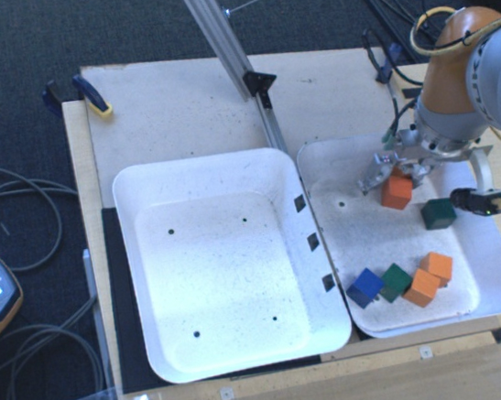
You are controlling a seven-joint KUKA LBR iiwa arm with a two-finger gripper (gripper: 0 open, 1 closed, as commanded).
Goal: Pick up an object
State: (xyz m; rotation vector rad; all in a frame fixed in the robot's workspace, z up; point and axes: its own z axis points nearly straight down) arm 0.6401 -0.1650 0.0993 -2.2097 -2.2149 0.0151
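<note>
Hanging over the far part of the right bin (pixel 487 300), the tool (pixel 393 171) sits at the end of the grey arm (pixel 491 68) that reaches in from the right, with the orange band (pixel 449 65) just above the wrist. An orange-red block (pixel 397 192) lies right under the tool, touching or nearly touching its metal parts; whether it sits between the fingers cannot be told, and whether the tool is released or clenched cannot be told either. Just to the right of that block, a little nearer the camera, is a dark green block (pixel 438 212), close to it but apart. Along the near edge of the same bin lies a cluster: a blue block (pixel 365 286) on the left, a green block (pixel 395 281) touching it, then two orange blocks, one (pixel 422 288) beside the green one and another (pixel 438 266) just behind it. Beside this bin, on the left, stands the larger left bin (pixel 151 282), its rim meeting the right bin's rim. Both bins rest on the pale desk (pixel 174 113). A slanted metal rail (pixel 228 40) crosses the far side of the desk and ends between the bins. Loose cables (pixel 10 200) lie on the dark floor to the left.
</note>
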